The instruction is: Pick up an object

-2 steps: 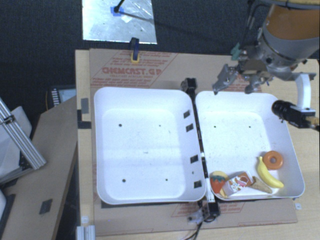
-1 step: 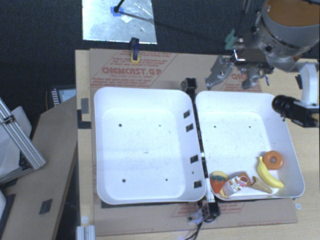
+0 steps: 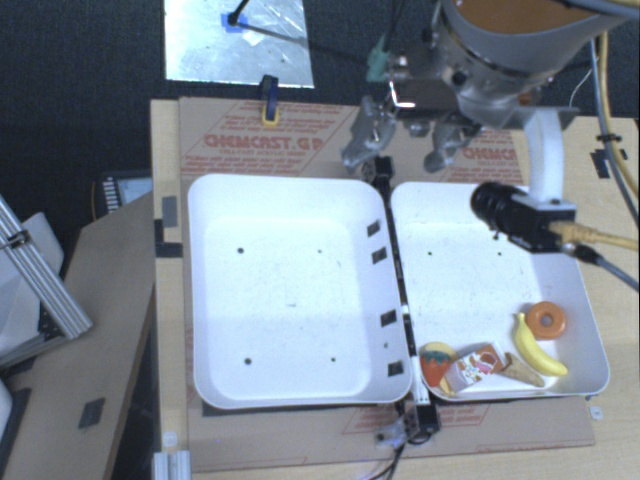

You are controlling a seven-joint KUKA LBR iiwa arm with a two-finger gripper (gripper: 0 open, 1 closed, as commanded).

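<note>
— Two shallow white bins side by side on a bench; left bin (image 3: 285,288) first?

— Bare white floor with a few dark dots, four small dark clips along its right wall, touching the right bin (image 3: 470,278) at the shared seam.

— Behind that?

— Brown cardboard sheet (image 3: 260,133) printed in red lettering under both bins, a yellow and blue clamp (image 3: 269,101) at its far edge, and a shiny metal plate (image 3: 238,26) farther back on the dark floor.

— Moving right, along the near edge of the right bin?

— Clustered in the near right corner: an orange-red round fruit, possibly a tomato or peach (image 3: 436,363), just beside the seam; touching it, a small red and white packet (image 3: 473,367); then a tan cone-shaped piece (image 3: 518,370); then a yellow banana (image 3: 538,349) lying at a slant; and an orange ring-shaped doughnut (image 3: 545,319) just behind the banana's upper end.

— And the gripper (image 3: 405,150)?

— Up at the far edge, above the seam between the bins, hanging from the grey wrist with the orange band. Two grey fingers (image 3: 365,138) spread apart, nothing between them.

— Relative to the objects?

— Well apart. Gripper at the far rim, objects at the near right corner, across the length of the right bin. A black cylinder (image 3: 515,218) on a white bracket juts over the bin between the two.
</note>
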